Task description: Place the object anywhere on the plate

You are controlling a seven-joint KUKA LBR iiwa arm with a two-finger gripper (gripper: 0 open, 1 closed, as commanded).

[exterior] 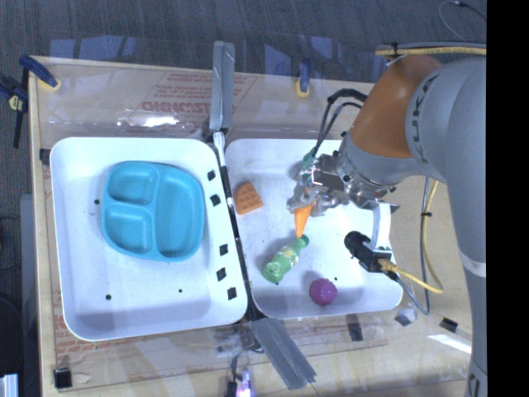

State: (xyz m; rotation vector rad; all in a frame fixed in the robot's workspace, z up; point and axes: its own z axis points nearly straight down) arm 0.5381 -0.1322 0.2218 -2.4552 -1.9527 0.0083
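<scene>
The blue three-compartment plate lies in the left bin. In the right bin my gripper points down at an orange carrot. The carrot's thick upper end sits between the fingertips and its tip points down-left, so the gripper is shut on the carrot. The plate is far to the left of the gripper, across the divider between the bins.
The right bin also holds an orange waffle-like piece, a green bottle just below the carrot, and a purple ball. The left bin holds the plate. The bins' rims meet at a ridge.
</scene>
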